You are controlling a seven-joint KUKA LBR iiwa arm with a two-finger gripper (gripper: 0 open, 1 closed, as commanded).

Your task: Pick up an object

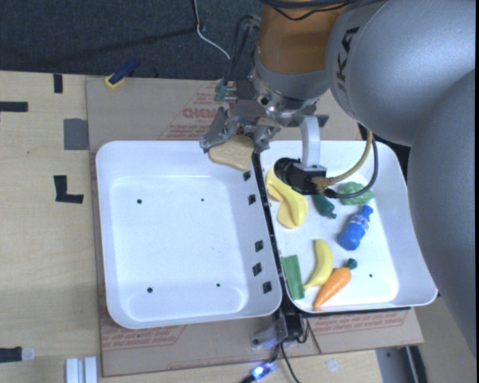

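Observation:
My gripper hangs over the far right corner of the left bin. A flat tan piece shaped like a bread slice sits between its two fingers, and the gripper is shut on it. The piece hangs tilted near the bin's far rim, close to the divider between the bins. The grey arm with its orange band comes down from the upper right and hides the back of the right bin.
The right bin holds a yellow curved fruit, a small banana, an orange carrot, a blue bottle, a green lump, a dark green piece and a green block.

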